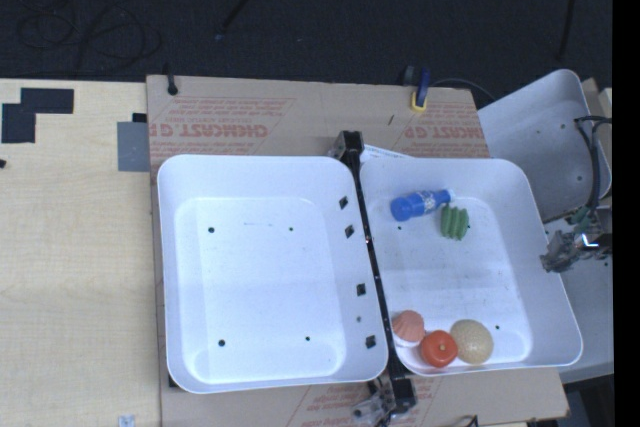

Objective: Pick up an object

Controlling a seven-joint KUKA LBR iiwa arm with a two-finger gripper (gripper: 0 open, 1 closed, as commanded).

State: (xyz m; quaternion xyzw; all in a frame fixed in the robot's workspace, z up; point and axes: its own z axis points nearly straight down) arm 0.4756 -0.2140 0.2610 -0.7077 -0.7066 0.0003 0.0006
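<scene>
The right white bin (548, 315) holds several small objects. A blue bottle (419, 204) lies on its side near the far wall, with a green ridged piece (455, 222) just right of it. In the near corner sit a pink ball (407, 325), a red round fruit (438, 348) and a beige ball (472, 341), all close together. My gripper (567, 253) hangs outside the bin's right rim, apart from every object. The pale arm link (545, 130) rises behind it at the far right.
The left white bin (170, 215) stands beside the right one, with a black divider strip (365, 255) between them. Both rest on a cardboard sheet (260, 115). Cables (596, 155) hang by the arm.
</scene>
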